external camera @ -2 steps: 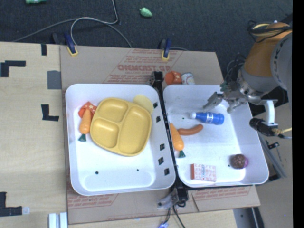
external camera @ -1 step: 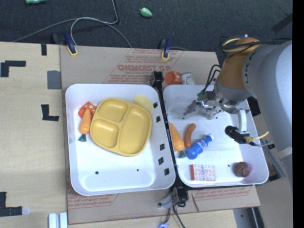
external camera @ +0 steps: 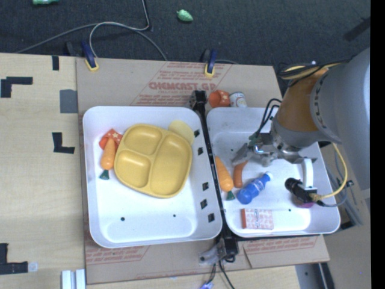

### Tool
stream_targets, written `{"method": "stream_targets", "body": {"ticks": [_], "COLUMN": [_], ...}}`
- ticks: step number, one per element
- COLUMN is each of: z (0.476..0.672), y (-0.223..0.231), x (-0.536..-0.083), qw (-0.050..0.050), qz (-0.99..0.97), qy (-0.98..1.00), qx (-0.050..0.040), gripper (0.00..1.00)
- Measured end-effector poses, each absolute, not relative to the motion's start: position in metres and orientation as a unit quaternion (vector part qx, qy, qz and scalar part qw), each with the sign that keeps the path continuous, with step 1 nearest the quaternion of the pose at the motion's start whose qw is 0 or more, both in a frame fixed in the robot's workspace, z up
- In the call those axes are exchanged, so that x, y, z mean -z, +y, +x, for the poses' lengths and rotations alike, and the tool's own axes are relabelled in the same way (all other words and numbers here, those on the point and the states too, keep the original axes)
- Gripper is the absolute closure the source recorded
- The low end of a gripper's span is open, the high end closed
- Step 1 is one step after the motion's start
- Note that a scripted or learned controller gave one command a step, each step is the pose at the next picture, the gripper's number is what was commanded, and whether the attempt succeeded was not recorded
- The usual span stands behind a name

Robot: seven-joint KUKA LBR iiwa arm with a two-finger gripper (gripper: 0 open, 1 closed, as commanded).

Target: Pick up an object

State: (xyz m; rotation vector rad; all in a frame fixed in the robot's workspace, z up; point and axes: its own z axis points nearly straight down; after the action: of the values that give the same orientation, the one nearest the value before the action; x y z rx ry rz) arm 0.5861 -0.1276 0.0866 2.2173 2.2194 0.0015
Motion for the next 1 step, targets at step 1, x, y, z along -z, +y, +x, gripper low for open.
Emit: {"method": "stream_targets", "body": {"ticks": [1], "z": [0.5865], "y": [-0.128], "x": [-0.0966], "qw": [0.003], "qz": [0.707], "qy": [0.707], "qx": [-0.0004], "gripper": [1.0]}}
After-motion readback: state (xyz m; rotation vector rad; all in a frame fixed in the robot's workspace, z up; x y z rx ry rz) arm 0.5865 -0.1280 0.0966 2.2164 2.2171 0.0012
